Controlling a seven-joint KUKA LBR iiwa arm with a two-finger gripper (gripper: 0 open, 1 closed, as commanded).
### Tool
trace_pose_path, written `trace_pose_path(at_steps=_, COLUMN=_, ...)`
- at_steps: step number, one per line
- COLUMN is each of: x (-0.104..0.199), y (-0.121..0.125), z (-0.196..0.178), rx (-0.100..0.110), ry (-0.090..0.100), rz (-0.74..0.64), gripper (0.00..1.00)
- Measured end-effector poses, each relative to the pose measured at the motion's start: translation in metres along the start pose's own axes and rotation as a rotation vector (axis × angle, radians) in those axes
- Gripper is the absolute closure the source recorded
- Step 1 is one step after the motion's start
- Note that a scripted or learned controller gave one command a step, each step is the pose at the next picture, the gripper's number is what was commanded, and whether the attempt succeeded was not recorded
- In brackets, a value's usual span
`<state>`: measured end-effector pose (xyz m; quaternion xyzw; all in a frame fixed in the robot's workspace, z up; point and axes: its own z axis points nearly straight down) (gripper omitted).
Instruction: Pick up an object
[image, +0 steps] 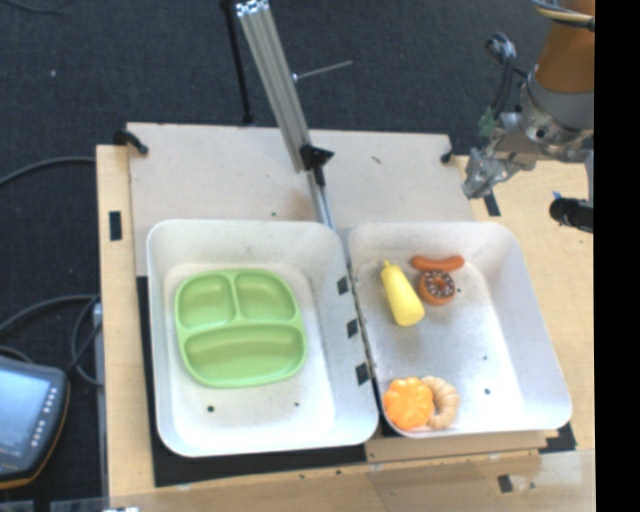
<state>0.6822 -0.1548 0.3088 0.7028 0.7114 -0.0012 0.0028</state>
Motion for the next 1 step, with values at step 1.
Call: trace_pose_path(at_steps=1, x=-0.0531, y=-0.0099, z=0.0508, rx=0.006, ry=0.003, rz=0.017, gripper=1.0)
